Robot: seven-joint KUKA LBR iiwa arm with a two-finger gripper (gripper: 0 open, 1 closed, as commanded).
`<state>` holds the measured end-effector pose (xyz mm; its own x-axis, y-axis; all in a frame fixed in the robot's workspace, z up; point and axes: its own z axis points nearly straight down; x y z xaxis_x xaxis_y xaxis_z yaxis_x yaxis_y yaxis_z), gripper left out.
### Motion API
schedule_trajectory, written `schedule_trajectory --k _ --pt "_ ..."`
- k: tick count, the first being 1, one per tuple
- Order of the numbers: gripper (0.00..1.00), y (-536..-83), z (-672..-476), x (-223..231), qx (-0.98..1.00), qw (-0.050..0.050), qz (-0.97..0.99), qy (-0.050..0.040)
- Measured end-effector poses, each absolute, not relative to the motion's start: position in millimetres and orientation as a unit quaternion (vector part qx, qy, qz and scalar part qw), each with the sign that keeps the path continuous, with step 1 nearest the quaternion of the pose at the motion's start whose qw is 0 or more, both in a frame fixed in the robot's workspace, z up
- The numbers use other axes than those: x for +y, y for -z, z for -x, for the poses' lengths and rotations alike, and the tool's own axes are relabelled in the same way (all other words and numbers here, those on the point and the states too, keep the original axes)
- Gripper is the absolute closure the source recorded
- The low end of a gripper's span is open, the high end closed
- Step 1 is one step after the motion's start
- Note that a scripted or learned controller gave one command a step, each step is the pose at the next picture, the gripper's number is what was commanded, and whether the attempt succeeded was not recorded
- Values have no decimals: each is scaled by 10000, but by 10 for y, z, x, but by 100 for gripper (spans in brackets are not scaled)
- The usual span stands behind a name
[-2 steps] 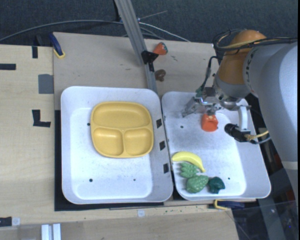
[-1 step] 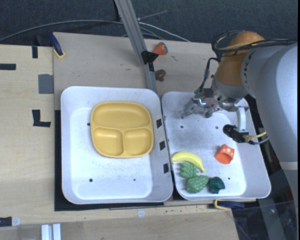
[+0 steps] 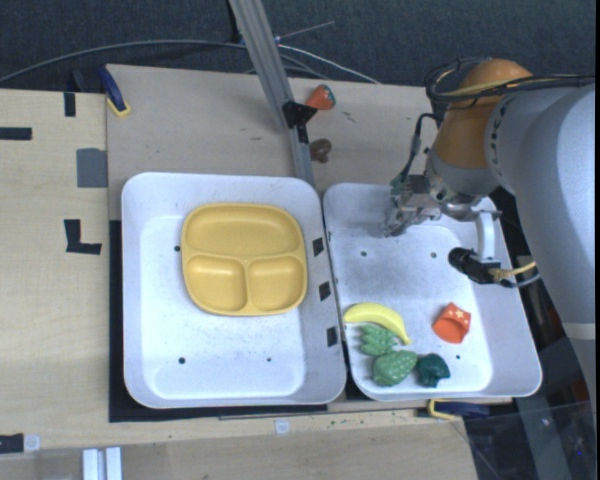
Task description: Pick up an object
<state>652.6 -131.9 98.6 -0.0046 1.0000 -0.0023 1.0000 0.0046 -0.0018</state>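
Gripper point(image 3: 398, 218) hovering over right bin's point(image 3: 500, 368) speckled floor, finger state unclear; glossy curved banana point(image 3: 378, 317), bumpy green toys point(image 3: 392, 366), orange block point(image 3: 452, 323) lying near front.

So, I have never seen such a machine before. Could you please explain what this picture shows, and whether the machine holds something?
This is one camera picture, taken from above the bench at a slant. The big grey robot arm with an orange band enters from the right. At its end is a gripper, the part that grasps; it is over the upper part of the right white bin, and I see nothing held in it. Near that bin's lower edge lie small toys: a yellow banana, two green bumpy pieces, a dark green piece and an orange-red piece. The left white bin holds a yellow plastic plate with three compartments.
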Motion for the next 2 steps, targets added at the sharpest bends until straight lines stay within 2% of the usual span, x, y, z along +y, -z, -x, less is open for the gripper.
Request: schedule_trajectory --k 2 --pt "100 -2070 -6610 -1263 7078 16 -7065 -11"
